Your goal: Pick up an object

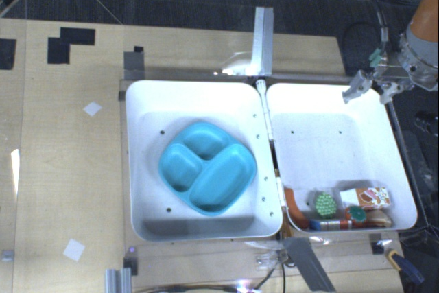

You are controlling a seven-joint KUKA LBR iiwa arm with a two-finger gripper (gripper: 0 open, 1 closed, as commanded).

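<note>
The surface (pixel 62 168) carries two shallow white bins side by side, and the right bin (pixel 329 141) serves here as the landmark. Just left of it, sharing a wall, sits the left bin (pixel 147 106), which holds one blue divided tray (pixel 207 167) with three compartments, lying flat in the middle of that bin.

The candidates for picking all lie inside the right bin, crowded along its near edge, probably because the bin floor dips that way or they have slid there. There are about five: one curved orange piece (pixel 293 206) in the near-left corner, one green knobbly ball (pixel 325 202) just beside it, one white and red packet (pixel 367 197) toward the near-right corner, one small teal piece (pixel 357 215) in front of the packet, and a long thin item (pixel 343 223) lying against the near wall, too small to name. They touch or nearly touch one another, so singling one out would likely take a careful descent.

The arm (pixel 422 31) enters over the far-right corner of the right bin, and the end effector (pixel 370 84) hangs above that corner, well apart from the cluster at the near edge. Its fingers look spread apart with nothing between them. Judging from this, the grasp is not yet begun; the arm would need to travel across the right bin toward its near wall.
</note>
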